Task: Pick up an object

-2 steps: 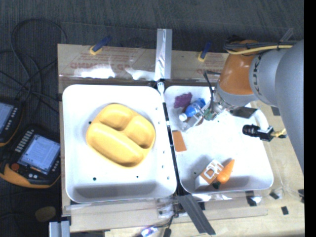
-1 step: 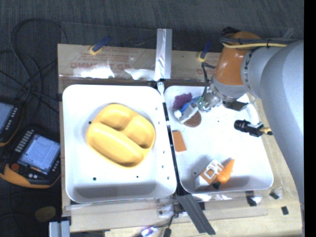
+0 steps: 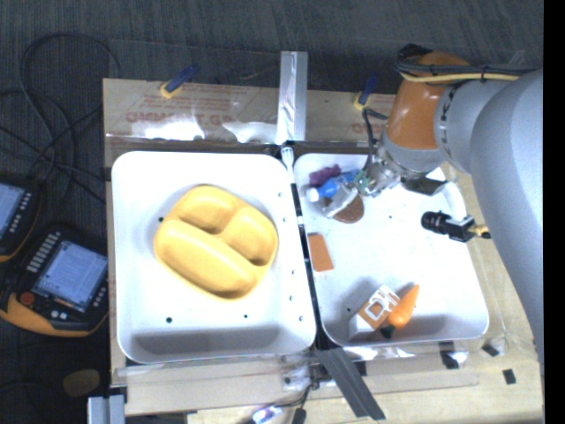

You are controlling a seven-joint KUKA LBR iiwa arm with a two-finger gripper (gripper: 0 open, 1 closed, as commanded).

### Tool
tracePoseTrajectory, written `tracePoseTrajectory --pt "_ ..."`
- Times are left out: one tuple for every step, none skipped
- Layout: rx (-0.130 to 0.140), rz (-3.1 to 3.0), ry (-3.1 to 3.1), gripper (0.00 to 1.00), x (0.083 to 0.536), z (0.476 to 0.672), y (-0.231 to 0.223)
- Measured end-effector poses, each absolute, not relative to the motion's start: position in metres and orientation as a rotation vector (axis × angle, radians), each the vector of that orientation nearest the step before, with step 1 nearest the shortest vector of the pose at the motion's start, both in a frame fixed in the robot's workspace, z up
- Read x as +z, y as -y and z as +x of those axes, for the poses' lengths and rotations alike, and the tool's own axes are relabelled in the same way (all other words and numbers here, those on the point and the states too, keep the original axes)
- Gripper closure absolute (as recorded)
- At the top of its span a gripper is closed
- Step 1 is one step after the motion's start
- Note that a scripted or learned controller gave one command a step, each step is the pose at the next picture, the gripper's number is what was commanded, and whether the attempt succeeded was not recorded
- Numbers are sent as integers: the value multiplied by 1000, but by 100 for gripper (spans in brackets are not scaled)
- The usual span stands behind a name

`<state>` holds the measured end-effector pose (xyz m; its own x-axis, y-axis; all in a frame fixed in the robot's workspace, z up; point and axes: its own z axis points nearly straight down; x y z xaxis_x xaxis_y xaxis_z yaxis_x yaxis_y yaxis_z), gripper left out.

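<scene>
We record two shallow white plastic bins side by side on the pale board counter (image 3: 124, 104). The left bin (image 3: 132, 325) holds a large yellow lumpy cushion-like object (image 3: 214, 241), smooth, rounded and lobed. In the right bin (image 3: 459, 299), at the far left corner, we note a small purple object (image 3: 323, 177) touching a small blue object (image 3: 329, 188), with a brown oval piece (image 3: 350, 211) just beside them. A flat orange-brown rectangular block (image 3: 320, 253) lies against the left wall. Near the front wall, a white cube with brown markings (image 3: 378, 308) touches an orange carrot-shaped object (image 3: 403, 305), which tapers and looks glossy. The cube's markings are too small for us to read. The grey arm with its orange band (image 3: 415, 117) reaches in from the right and slants down over the far side of the right bin. The hand (image 3: 369, 182) sits low, just beside the purple and blue cluster. We cannot tell whether the hand is apart or together, nor whether it touches anything.
</scene>
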<state>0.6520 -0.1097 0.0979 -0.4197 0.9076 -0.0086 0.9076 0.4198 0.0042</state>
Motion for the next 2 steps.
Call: tracePoseTrajectory --pt "-19 1427 -2780 100 155 633 73" --pt "-5 1510 -2750 100 184 669 9"
